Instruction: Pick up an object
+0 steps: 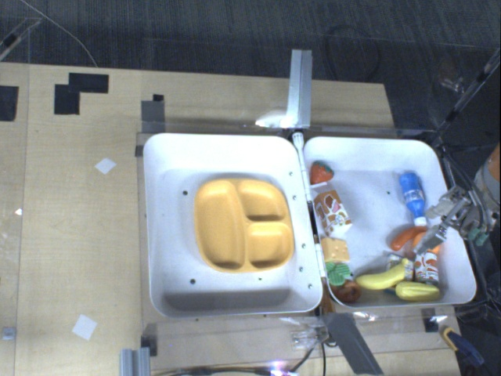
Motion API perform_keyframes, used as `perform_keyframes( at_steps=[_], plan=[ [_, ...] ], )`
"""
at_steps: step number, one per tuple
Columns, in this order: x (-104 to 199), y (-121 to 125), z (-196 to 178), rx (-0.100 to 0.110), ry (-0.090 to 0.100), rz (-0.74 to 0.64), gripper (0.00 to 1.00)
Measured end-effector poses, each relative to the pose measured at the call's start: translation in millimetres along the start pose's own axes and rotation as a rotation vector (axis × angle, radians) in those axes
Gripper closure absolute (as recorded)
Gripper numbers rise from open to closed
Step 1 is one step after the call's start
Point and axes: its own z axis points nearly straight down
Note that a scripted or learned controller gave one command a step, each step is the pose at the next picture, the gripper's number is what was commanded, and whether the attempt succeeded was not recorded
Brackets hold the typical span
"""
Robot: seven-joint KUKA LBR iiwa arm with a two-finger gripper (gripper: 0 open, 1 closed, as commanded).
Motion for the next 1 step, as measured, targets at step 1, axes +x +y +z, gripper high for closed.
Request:
perform_keyframes(
  at_steps=[1],
  plan=[
    [-21.5,20.7,-16.6,0.0,0.002,-0.063,0.0]
  ],
)
